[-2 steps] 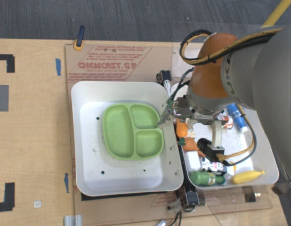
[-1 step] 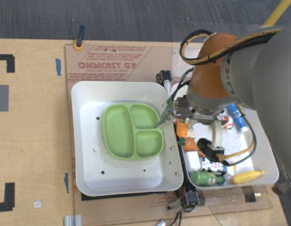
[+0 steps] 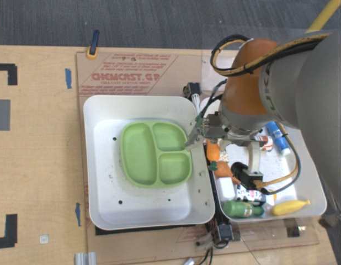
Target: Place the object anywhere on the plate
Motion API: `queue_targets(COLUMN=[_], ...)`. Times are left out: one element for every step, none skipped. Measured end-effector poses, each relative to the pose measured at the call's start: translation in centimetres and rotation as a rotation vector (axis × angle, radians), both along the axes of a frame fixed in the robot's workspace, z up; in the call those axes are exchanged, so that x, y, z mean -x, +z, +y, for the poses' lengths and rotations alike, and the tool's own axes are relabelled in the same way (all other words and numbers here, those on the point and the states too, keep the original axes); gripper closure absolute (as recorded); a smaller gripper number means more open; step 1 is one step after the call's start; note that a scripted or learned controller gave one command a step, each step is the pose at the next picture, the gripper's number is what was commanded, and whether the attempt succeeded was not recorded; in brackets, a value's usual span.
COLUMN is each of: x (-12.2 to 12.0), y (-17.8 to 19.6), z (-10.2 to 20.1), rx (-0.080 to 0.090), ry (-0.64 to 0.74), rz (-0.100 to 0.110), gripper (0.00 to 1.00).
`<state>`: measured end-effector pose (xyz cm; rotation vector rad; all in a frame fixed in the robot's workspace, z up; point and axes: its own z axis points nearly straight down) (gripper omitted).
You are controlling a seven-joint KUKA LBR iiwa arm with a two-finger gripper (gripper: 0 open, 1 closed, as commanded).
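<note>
A light green plate [image 3: 155, 153] with three compartments lies in the left white bin [image 3: 104, 203]. My gripper [image 3: 206, 141] hangs below the orange-banded wrist, over the wall between the two bins and just off the plate's right edge. A small orange object [image 3: 213, 151] shows directly under the gripper, at the left edge of the right bin [image 3: 316, 195]. Whether the gripper holds it is hidden by the wrist.
The right bin holds a yellow banana [image 3: 292, 206], a green bottle [image 3: 242, 208], a blue item [image 3: 277, 137], an orange carrot-like piece [image 3: 223, 171] and other small things. The arm's grey body [image 3: 308, 87] covers the bin's far side. Cables [image 3: 231, 46] loop off the wrist.
</note>
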<state>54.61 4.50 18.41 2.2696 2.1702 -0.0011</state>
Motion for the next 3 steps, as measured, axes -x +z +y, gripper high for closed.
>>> queue_targets(x=[0.0,0.0,0.0], y=[0.0,0.0,0.0], z=[0.0,0.0,0.0], rx=[0.0,0.0,0.0], ry=[0.0,0.0,0.0], rz=[0.0,0.0,0.0], gripper=[0.0,0.0,0.0])
